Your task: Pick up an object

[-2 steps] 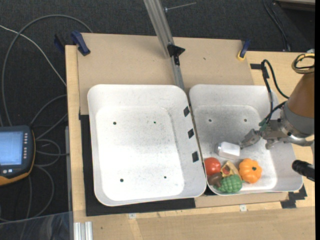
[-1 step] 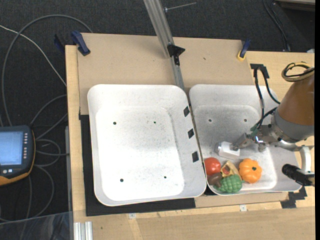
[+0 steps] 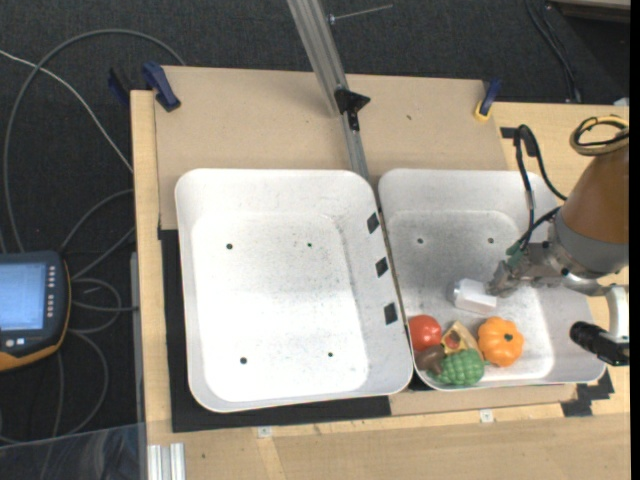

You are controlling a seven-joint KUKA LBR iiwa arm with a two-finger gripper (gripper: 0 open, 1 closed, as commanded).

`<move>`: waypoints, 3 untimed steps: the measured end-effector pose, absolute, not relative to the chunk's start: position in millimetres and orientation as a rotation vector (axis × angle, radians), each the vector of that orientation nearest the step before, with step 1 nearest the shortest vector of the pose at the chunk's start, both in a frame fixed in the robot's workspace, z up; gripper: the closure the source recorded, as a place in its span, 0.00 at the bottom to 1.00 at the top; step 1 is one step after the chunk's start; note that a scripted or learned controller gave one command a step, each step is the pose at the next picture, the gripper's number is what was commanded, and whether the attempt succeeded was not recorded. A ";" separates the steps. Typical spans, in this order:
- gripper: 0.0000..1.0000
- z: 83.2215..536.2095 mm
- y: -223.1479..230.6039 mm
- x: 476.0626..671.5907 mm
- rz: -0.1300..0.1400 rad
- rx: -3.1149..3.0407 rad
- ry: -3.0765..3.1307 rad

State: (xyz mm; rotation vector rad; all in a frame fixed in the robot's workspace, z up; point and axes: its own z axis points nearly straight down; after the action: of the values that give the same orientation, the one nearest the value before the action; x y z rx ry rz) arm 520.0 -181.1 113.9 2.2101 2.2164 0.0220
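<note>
My gripper [image 3: 503, 282] hangs low in the right bin [image 3: 440, 198], reaching in from the right below the grey and orange arm [image 3: 598, 211]. Its tip is right beside a small white block [image 3: 468, 295] on the bin floor, at the block's right end; whether they touch is unclear. Along the bin's front edge lie a red tomato [image 3: 424, 330], a yellow-brown piece [image 3: 458, 337], a green bumpy toy [image 3: 461, 369] and an orange pumpkin [image 3: 500, 340]. The pumpkin sits just below the gripper.
The left bin [image 3: 270, 288] stands beside the right one, with black clips [image 3: 382, 266] on the shared wall. A metal pole [image 3: 322, 43] slants in from the top. A teach pendant [image 3: 30, 303] lies off the bench at left. Cables [image 3: 528, 183] trail near the arm.
</note>
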 end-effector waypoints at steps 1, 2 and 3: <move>1.00 177.6 -177.8 520.0 0.006 2.214 2.219; 1.00 231.9 -178.0 521.8 0.006 2.214 2.219; 1.00 232.8 -177.9 522.5 0.002 2.218 2.222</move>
State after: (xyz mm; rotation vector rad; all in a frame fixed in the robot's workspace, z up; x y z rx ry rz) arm 522.5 -177.9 232.8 2.2180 2.2216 0.0015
